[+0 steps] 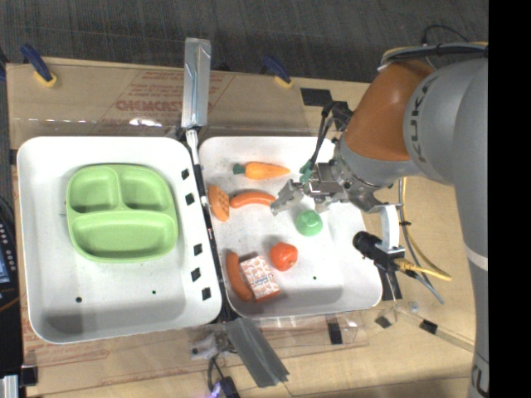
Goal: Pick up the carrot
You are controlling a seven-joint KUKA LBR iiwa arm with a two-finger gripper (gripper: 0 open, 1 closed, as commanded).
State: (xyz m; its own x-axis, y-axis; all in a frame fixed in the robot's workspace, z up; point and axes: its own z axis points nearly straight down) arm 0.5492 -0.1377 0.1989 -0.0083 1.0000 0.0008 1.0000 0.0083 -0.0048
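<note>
My gripper (292, 197) hangs over the right bin (353, 282) — fingers spread, nothing between them. Carrot (262, 171) lies just far-left of it, apart.

Robot lab; industrial arm (431, 131) over two white bins (50, 305) on clamped cardboard bench (99, 89); toy food.

A green divided plate (122, 212) lies in the left bin (41, 305). In the right bin (357, 284) sit a small green round piece (309, 223), a red tomato (284, 255), an orange sausage-like piece (251, 199), a waffle-textured orange piece (219, 202) by the left wall, and a hot dog (236, 275) touching a printed packet (260, 277). Both bins rest on a cardboard-covered desk (99, 89)
</note>
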